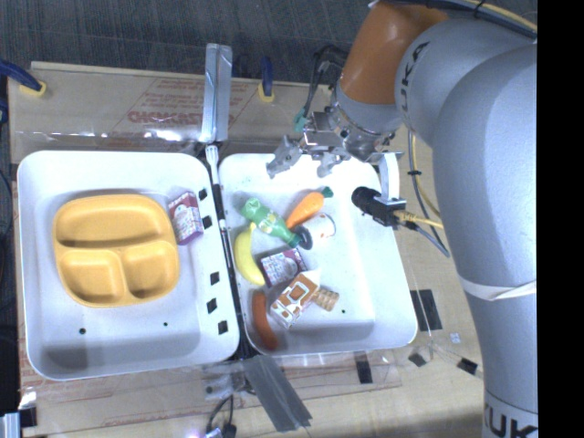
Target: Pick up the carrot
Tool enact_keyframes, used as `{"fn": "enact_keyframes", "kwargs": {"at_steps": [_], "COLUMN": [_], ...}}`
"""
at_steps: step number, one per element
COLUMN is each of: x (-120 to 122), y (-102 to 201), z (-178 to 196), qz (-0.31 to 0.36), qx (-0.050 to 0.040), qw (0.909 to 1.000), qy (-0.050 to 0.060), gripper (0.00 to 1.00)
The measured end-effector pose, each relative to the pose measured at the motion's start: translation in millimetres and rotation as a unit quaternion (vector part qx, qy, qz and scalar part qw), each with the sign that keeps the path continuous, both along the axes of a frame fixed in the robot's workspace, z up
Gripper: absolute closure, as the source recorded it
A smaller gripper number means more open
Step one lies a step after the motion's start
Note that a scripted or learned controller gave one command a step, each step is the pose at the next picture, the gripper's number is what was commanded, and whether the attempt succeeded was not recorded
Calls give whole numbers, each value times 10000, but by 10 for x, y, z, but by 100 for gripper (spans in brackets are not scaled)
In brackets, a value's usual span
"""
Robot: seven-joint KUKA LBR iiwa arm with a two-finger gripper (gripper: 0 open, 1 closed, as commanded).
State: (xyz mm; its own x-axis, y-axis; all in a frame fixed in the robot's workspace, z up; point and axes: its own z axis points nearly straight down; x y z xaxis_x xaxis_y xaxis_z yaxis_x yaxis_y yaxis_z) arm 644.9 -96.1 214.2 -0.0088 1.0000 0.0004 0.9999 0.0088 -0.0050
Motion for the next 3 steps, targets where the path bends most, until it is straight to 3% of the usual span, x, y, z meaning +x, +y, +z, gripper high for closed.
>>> {"fn": "enact_keyframes", "kwargs": {"at_steps": [1, 2, 3], "x": [91, -112, 125], "y": [106, -819, -1051], "z": [-222, -59, -1222], "qz": [277, -203, 160], "qx": [6, -10, -2], "qw": [9996, 9998, 9999], "qy": [1, -12, -18], "gripper": [0, 0, 0]}}
